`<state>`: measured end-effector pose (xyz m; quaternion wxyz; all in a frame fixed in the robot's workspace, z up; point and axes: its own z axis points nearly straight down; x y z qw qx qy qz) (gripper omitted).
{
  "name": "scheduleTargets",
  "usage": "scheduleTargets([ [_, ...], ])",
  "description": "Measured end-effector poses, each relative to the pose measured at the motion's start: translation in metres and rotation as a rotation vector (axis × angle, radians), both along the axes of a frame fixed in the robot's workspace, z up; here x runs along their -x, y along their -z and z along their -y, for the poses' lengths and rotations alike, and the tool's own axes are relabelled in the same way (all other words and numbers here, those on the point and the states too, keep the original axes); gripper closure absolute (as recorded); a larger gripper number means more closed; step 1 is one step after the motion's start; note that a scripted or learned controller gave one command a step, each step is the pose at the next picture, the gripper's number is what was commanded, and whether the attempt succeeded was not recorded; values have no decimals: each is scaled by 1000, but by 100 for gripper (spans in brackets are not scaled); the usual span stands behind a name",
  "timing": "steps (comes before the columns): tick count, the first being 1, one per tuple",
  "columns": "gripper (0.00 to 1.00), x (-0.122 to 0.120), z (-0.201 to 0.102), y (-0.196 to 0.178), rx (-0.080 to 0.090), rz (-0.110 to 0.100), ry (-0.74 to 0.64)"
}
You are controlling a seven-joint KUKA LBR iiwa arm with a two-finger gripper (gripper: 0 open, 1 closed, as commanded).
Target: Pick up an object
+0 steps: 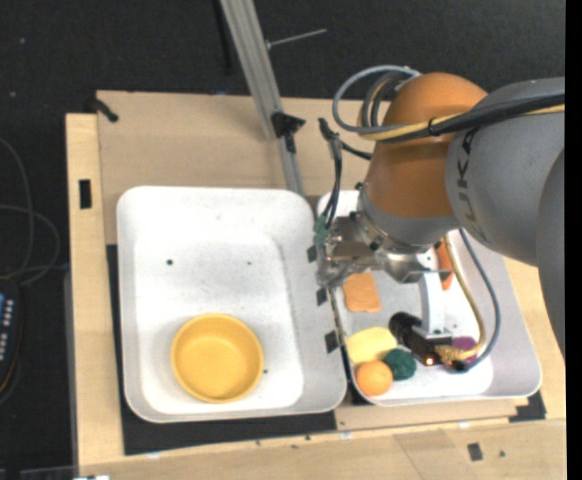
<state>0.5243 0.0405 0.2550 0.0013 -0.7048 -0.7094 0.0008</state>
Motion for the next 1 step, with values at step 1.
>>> scheduleTargets([
  [1,100,13,-48,3,0,2,0],
])
